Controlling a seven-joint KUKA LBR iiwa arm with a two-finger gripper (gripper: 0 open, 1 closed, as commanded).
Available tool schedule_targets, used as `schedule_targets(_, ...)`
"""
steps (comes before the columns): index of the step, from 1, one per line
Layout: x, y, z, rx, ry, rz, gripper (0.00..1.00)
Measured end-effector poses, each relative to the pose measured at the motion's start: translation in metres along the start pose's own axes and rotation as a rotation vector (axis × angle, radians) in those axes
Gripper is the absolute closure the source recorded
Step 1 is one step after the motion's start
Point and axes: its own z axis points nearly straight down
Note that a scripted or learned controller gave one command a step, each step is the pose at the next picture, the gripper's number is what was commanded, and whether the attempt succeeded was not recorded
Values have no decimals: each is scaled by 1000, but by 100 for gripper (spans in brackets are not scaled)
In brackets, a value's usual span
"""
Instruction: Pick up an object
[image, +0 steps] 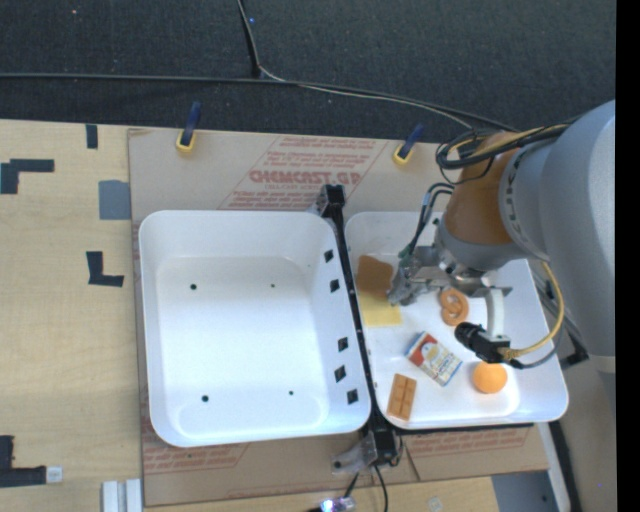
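Orange ball (489, 378), pretzel (453, 305) and carton (434, 358) flank the gripper (402, 290).

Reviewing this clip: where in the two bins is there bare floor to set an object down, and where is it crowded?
The left white bin shows bare floor wall to wall. The right white bin is crowded: brown square, yellow square, small printed box, orange ball, tan bar, with the hand above them.

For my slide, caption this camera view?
KUKA arm's gripper low in the right bin near a brown slice, pretzel and orange ball.
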Motion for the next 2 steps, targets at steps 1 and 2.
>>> schedule_targets(1,0,0,1,1,0,0,0)
schedule_targets(2,-2,25,11,3,2,-1,0)
